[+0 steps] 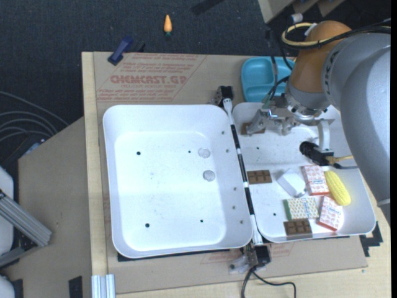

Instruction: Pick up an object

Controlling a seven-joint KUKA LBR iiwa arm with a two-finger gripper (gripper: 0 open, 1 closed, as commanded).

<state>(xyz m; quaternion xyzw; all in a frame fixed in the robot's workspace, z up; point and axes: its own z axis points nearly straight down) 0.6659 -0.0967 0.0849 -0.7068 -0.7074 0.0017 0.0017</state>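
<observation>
My gripper (268, 128) hangs over the back left part of the right bin (268, 228), its fingers spread and nothing between them. In front of it, on the bin floor, lie a brown chocolate bar (259, 177), a small white block (289, 184), a red and white box (315, 180) and a yellow corn cob (338, 187). Nearer the front rim are a patterned box (302, 208), another red and white packet (330, 215) and a second brown bar (298, 228). None of these touches the gripper.
The left bin (124, 228) holds two small clear round pieces (204, 153) (209, 176). A blue dish (258, 79) stands behind the right bin, on the bench. The grey arm (363, 98) covers the right bin's back right corner.
</observation>
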